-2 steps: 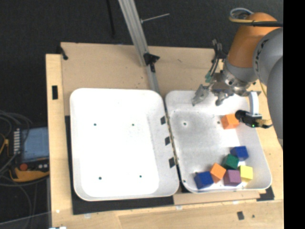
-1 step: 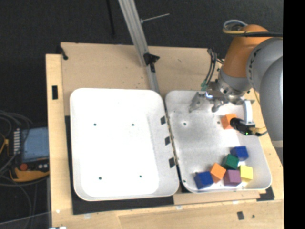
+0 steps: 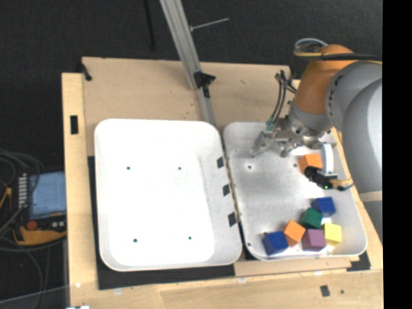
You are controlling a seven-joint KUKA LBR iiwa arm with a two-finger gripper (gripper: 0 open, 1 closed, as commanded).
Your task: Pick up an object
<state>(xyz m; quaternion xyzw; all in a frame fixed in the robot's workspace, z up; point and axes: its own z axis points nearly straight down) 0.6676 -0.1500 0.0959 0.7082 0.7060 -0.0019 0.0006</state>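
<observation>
Nearest the camera, at the front edge of the right bin (image 3: 257, 192), sits the block cluster: blue cube (image 3: 275, 242), orange cube (image 3: 295, 232), purple cube (image 3: 314, 239), yellow cube (image 3: 333, 232), w/ a green cube (image 3: 313, 218) and a second blue cube (image 3: 324, 205) just behind. They touch or nearly touch, so a good pick means going for an outer one, e.g. the front blue cube, coming straight down w/ room either side so neighbours aren't shoved. Left bin (image 3: 154, 185) holds nothing to grab.

Further back, an orange block (image 3: 310, 161) lies alone near the gripper (image 3: 283, 143), which hovers over the bin's far end w/ nothing visibly between its parts. That lone block looks the easier target: close, no neighbours.

Hard to make out: gripper opening, can't tell, too small and cluttered w/ cables. The orange block is partly covered by a white and black fitting. Arm's bulk cuts off the bin's far right corner. Worktop (image 3: 141, 89) beyond is bare bar a slanted metal rail (image 3: 187, 44).
</observation>
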